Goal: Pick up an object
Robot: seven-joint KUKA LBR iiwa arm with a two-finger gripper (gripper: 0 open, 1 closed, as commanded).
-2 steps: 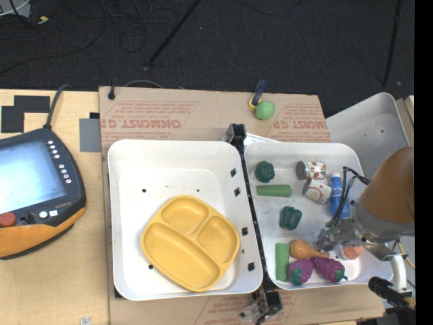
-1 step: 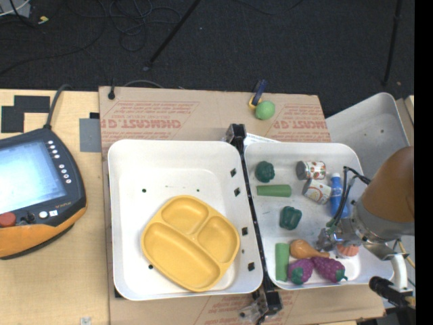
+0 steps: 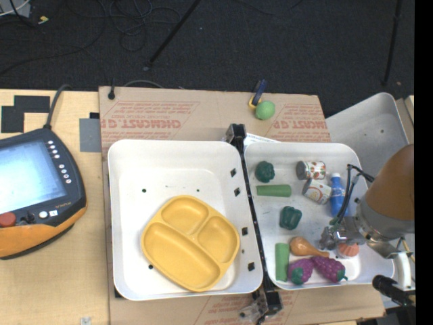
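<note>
Gripper (image 3: 336,237) sits low in the right bin (image 3: 358,276) beside the orange toy (image 3: 304,246) and purple grapes (image 3: 329,268), apparently lifting nothing yet, so the pick remains.

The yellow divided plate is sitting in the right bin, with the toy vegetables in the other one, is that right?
Not quite. The camera view shows the yellow divided plate lying in the left bin. The toy vegetables, such as the green pepper and the purple eggplant, are in the right bin.
</note>
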